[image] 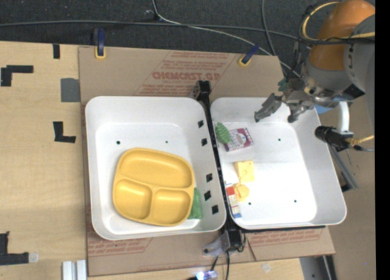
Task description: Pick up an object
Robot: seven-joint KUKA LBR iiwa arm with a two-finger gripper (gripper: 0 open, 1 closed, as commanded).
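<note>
Yellow block [245,170] lies in right bin [317,206]; claw [281,112] hangs spread above its far edge.

On the desk [36,169] we see two bins side by side. The left bin [103,120] holds a divided tray [153,185]. In the right bin [304,175], a packet [236,138] lies behind a small block [245,170], both near its left wall.

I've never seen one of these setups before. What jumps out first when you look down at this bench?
The big yellow divided tray lying in the left bin grabs the eye first. Next comes the grey arm with its orange band at the upper right, its end effector hanging with fingers spread over the far edge of the right bin. That bin holds small things on its left side: a purple packet and a yellow block.
</note>
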